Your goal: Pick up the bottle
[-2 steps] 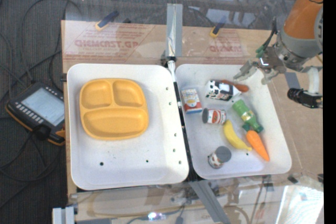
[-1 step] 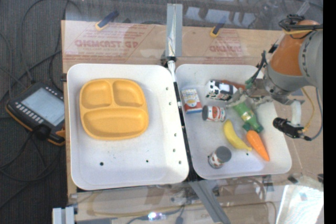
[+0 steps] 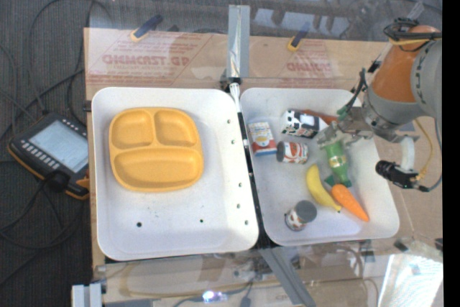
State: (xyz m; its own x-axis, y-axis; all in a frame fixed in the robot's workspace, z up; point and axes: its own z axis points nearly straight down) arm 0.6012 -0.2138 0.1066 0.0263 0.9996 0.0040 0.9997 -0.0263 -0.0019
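Observation:
The green bottle [image 3: 337,165] lies on the floor of the right bin [image 3: 374,226], its cap end pointing toward the back. My gripper [image 3: 343,134] hangs just behind and above that cap end, at the end of the grey arm with the orange band [image 3: 395,79]. Its fingers stand spread apart with nothing between them, and the bottle's top sits right below them.
Around the bottle lie a banana [image 3: 320,188], a carrot [image 3: 350,203], a small can [image 3: 292,152], a little carton [image 3: 260,137], a black-and-white pack [image 3: 298,124] and a grey-lidded tin [image 3: 300,216]. The left bin [image 3: 144,226] holds a yellow divided plate [image 3: 155,148].

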